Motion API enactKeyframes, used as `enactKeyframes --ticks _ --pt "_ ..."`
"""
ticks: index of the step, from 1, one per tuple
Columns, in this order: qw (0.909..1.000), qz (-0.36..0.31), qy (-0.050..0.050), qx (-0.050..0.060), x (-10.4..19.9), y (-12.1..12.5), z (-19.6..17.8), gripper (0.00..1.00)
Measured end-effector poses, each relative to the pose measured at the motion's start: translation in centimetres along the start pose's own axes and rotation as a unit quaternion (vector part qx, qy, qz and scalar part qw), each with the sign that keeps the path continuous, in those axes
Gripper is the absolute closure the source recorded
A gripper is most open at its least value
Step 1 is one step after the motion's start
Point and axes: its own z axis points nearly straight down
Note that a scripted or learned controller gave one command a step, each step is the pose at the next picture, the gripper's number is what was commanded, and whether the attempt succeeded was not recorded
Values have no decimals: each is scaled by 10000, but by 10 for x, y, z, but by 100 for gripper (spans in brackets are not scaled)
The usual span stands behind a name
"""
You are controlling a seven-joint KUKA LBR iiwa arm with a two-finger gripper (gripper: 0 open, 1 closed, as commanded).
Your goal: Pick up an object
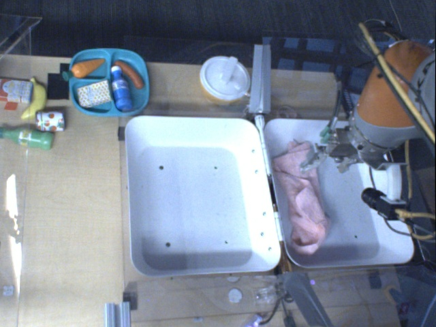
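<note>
We hang our pincer (320, 150) at the pink cloth (300, 196) to grab it, but can't tell its grip.

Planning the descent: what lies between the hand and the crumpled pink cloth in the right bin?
Nothing. In the camera view the hand hovers at the crumpled pink cloth's upper right edge, bare white bin floor beside it.

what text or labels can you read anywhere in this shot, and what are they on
No text can be read in the camera view.
Carton at the left edge: a red and white printed face, too blurred to read.
Small can beside it: a patterned label, too small to read.
Blue bottle in the teal divided tray: a pale label patch, unreadable.
Green bottle: no readable label.
White lidded cup: no print visible.
</note>
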Motion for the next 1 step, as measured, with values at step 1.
enactKeyframes --ticks 1 --pt "10000 0 1 1 0 0 0 0"
